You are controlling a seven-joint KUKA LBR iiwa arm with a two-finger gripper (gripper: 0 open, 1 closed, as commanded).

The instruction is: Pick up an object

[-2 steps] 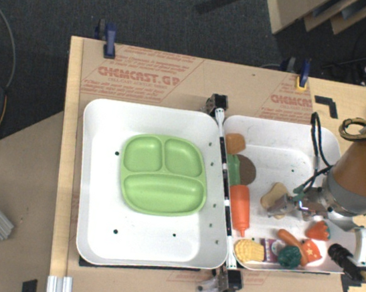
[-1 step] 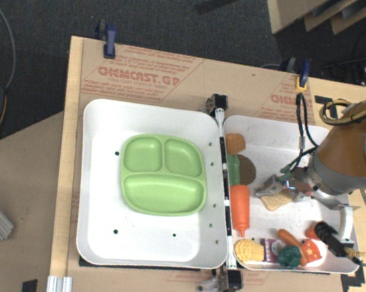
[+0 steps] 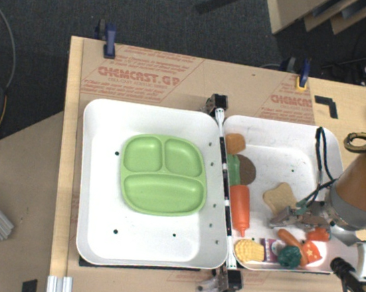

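The right bin [image 3: 279,132] holds several toy foods. A tan toast slice [image 3: 278,196] lies mid-bin, and an orange sausage [image 3: 289,238] lies just in front of it. My gripper [image 3: 283,219] reaches in from the right and hovers low between the two, over the toast's near right corner. A red piece [image 3: 315,251] and green broccoli [image 3: 289,257] lie by the bin's near right corner. Nothing is visibly held.
Along the right bin's left wall lie an orange-brown lump [image 3: 235,142], a green cucumber [image 3: 234,170], a brown disc [image 3: 246,170], a red-orange bottle [image 3: 240,208] and yellow corn [image 3: 248,250]. The left bin [image 3: 96,184] holds a green divided plate [image 3: 163,175]. A black cable [image 3: 321,155] runs over the right bin.
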